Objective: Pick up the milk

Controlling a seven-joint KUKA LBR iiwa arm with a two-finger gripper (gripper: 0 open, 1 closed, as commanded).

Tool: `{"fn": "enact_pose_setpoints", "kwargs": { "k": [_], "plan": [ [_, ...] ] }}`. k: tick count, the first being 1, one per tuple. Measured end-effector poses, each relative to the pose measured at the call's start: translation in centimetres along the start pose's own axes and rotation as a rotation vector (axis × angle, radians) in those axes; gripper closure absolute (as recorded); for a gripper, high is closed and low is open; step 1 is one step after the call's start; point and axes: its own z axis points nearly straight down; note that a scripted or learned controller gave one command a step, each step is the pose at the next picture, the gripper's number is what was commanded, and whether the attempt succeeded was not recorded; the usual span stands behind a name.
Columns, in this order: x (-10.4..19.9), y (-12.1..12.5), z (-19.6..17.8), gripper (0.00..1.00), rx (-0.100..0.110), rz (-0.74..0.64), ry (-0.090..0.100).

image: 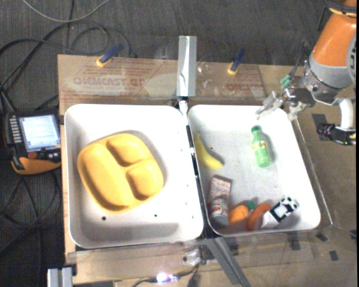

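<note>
The milk is seen as a small carton with a black-and-white cow pattern, lying in the near right corner of the right bin, pressed close to the bin's wall. An orange carrot-like item is touching or nearly touching it on its left, and beyond that a small can or jar and a flat reddish packet are lying. The carton appears tipped at an angle, not squarely upright (its exact pose is too small to be read).

The gripper is hung over the far right corner of the same bin, well apart from the milk; its pale fingers look spread, with nothing between them, so nothing is held.

Several failures can be expected from here. Since the carton is wedged into the corner, a finger could be blocked by the bin wall during the descent, and the grasp could be closed on the rim or on air. The neighbouring carrot could be caught along with the carton, or instead of it. Because the carton is small and tilted, it could be pushed aside or squeezed out as the fingers close. The green bottle and the banana are lying well clear of that corner and are judged unlikely to interfere. In the left bin a yellow divided tray is resting.
</note>
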Motion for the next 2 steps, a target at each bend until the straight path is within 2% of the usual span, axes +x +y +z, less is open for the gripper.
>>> {"fn": "enact_pose_setpoints", "kwargs": {
  "k": [1,2],
  "plan": [
    [-2.7,-6.0,2.6,0.00,0.001,0.031,-0.004],
    [-2.4,-13.3,1.1,0.00,0.001,0.214,0.000]
  ]
}}
